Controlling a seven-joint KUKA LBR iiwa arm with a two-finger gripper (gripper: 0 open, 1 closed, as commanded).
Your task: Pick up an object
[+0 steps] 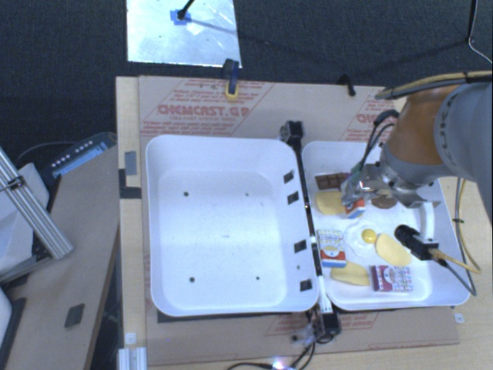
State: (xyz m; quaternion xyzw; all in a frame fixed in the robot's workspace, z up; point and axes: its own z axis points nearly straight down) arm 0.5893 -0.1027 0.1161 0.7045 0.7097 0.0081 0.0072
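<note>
We take the pale yellow wedge-shaped toy as the likeliest thing to be picked: it lies in the right white bin, just left of the gripper and close to touching it. We cannot tell how wide the gripper stands, nor whether it has hold of anything; its metal tip is low over the bin's contents and blurred against them.

Just above and to the left of the gripper lies a dark brown ridged bar. Right of it rests a small brown round piece. Below it sits a white fried-egg toy with a yellow yolk, and further below and left a small white carton with red and blue print. A yellow oval piece, a flat pale yellow slice and a red and white printed packet lie beyond these.

The grey arm with its orange band reaches in from the right, bent downward at the wrist, cables running along it. The left white bin lies well to the gripper's left.
</note>
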